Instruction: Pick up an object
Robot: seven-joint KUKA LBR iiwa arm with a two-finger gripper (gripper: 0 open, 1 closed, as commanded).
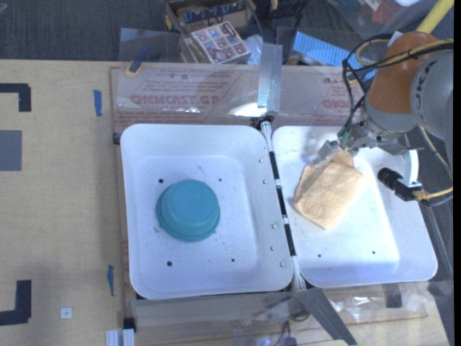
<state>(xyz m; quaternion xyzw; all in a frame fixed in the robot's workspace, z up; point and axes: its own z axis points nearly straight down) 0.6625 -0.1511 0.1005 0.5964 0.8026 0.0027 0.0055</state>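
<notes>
Tan cloth (330,191) in right bin (410,262); teal bowl (189,209) left bin (140,269).

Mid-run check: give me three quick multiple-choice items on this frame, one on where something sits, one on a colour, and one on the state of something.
1. Where is the teal bowl?
A. In the left bin
B. In the right bin
C. On the wooden bench outside the bins

2. What colour is the cloth in the right bin?
A. Bright blue
B. Tan yellow
C. Black

3. How does the bowl sit?
A. Upside down, base upward
B. On its side
C. Stacked on the cloth

Answers:
1 A: the bowl rests near the middle of the left bin, away from its walls.
2 B: the cloth is a pale tan yellow against the white bin floor, with the gripper at its upper corner.
3 A: its flat closed base faces the camera and no hollow shows.
</notes>
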